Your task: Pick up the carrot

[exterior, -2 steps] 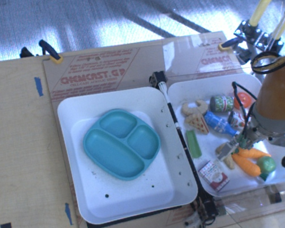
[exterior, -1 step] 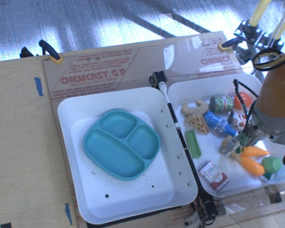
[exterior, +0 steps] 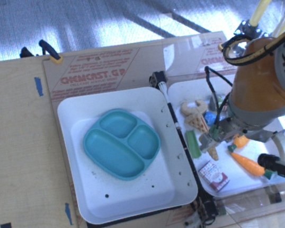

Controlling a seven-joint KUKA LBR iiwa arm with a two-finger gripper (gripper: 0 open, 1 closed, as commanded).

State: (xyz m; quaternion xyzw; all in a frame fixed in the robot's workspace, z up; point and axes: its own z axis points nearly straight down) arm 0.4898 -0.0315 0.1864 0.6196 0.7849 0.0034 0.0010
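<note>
Lying just right of the claw, carrot in right bin, claw's grip unclear

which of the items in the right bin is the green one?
The long narrow stick lying along the right bin's left wall, beside the divider. The carrot is orange, the small box red and white.

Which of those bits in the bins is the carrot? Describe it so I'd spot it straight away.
Start at the right bin, under the grey and orange arm. Near its front lies the carrot, a tapered orange piece angled toward the front right. It is longer than the small orange piece just behind it.
</note>
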